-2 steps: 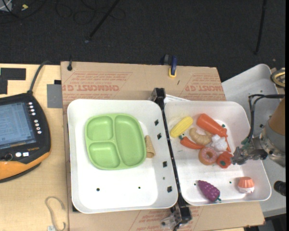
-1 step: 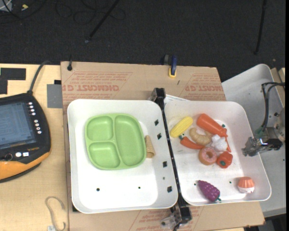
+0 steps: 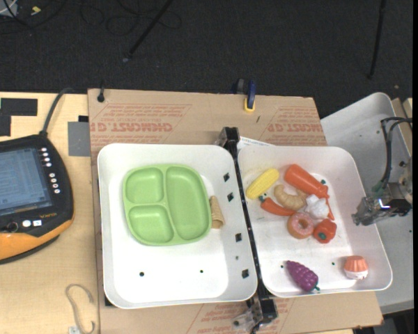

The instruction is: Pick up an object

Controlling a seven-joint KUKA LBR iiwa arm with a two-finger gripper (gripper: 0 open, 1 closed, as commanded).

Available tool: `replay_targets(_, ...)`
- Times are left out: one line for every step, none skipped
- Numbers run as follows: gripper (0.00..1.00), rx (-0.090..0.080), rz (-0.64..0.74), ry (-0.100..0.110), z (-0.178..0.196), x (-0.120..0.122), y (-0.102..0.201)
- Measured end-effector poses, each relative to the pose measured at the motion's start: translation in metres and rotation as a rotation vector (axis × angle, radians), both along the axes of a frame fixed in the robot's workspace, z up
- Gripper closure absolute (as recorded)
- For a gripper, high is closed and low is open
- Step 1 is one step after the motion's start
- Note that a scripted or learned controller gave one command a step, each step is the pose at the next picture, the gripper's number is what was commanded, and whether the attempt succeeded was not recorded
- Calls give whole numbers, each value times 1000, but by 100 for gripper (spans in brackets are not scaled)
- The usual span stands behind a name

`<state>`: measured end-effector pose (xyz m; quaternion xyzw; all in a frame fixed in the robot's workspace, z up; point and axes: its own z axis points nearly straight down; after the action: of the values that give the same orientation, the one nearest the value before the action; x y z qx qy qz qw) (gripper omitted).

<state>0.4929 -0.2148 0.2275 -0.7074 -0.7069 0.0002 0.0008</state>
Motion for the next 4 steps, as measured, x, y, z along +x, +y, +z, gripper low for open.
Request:
replay_targets(100, 1, 5, -1, 9, 26, 48)
replay_targets(100, 1, 5, -1, 14, 49, 93)
replay_targets(100, 2, 4, 3, 7, 59, 140)
replay_targets(100, 0, 3, 0, 2, 88, 176)
